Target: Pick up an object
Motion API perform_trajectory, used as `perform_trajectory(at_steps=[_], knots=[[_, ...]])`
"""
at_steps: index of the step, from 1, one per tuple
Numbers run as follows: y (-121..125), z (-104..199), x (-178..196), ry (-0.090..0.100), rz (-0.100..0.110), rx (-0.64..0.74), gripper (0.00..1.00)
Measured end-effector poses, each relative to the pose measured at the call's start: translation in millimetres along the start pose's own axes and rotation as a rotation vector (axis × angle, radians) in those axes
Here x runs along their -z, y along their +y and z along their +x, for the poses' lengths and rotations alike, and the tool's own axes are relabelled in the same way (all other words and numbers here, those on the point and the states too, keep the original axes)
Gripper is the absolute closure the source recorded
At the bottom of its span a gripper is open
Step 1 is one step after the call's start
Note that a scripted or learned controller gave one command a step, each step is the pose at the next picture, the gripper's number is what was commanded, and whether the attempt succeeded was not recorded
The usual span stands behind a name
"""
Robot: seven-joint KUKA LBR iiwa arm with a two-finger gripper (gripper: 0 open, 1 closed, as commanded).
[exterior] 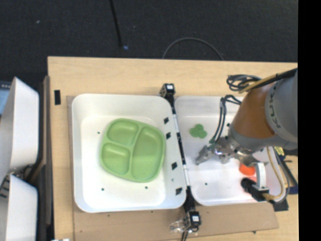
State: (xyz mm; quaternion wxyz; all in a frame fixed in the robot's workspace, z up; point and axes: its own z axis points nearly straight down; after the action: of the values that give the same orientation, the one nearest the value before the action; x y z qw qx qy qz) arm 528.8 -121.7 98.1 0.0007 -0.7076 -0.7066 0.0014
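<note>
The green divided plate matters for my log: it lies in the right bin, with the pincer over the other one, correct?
Not quite. The camera view shows the green divided plate in the left bin; the pincer is over the right bin.

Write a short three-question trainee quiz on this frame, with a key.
1. True or false: the green divided plate lies in the left bin.
2. Which bin is the tool over? A) left B) right
3. Fill in: the small green object lies on the floor of the ___ bin.

Key:
1. True.
2. B: the tool hangs over the right bin, near its left side.
3. Right; it sits just above the tool in the camera view, apart from the plate.
</note>
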Motion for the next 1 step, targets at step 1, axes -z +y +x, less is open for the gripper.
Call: perform_trajectory(at_steps=[1], knots=[[1.9,-0.6,13.5,0.000,-0.006,-0.006,1.00]])
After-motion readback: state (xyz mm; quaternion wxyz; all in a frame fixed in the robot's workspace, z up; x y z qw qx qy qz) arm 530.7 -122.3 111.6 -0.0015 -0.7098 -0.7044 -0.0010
